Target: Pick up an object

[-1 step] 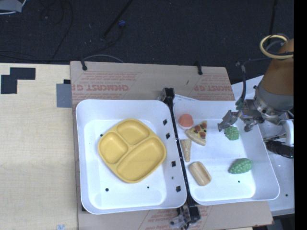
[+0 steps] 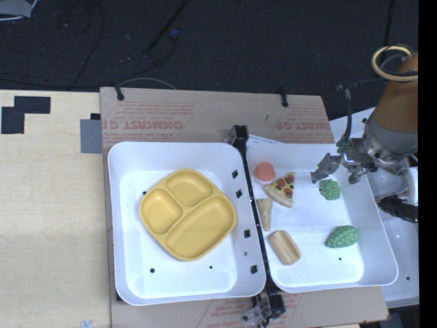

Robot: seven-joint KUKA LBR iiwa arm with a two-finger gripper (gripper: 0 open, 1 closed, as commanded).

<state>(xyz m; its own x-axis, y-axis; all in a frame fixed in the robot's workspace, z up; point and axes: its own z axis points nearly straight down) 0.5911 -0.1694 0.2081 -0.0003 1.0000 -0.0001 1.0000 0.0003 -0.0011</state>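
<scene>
Gripper (image 2: 339, 169) hangs with fingers spread, just above a small green toy broccoli (image 2: 330, 189) in the right bin (image 2: 382, 251), right of the pizza slice (image 2: 282, 189); nothing sits between the fingers.

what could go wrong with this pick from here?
1. The claw sits just above the small green piece near the right bin's upper area; the piece looks small and rounded, so it may slip out on closing.
2. A second green piece lies below it and the pizza slice to the left; an offset descent could nudge either.
3. The bin wall is close on the arm's side, so a low approach might clip it.
</scene>
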